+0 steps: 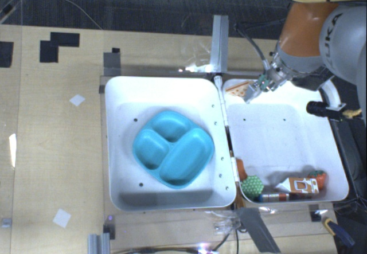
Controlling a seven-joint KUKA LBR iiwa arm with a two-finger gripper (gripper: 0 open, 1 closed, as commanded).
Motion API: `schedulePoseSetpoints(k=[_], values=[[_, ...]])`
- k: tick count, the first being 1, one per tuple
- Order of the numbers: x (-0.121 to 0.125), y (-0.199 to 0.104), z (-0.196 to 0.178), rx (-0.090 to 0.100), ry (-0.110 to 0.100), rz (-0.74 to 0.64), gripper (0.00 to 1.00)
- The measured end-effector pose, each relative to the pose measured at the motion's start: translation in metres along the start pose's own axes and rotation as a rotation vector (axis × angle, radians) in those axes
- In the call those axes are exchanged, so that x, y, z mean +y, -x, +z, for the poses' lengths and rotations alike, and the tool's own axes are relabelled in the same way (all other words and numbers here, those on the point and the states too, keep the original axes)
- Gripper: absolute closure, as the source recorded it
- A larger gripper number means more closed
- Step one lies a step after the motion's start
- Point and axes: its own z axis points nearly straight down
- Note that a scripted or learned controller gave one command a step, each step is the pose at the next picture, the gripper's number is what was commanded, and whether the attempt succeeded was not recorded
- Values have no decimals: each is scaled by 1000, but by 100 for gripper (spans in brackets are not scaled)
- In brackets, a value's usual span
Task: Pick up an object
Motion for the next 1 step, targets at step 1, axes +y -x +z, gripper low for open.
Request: schedulePoseSetpoints(k=[1], values=[[10, -16, -9, 2, -4, 336, 100]])
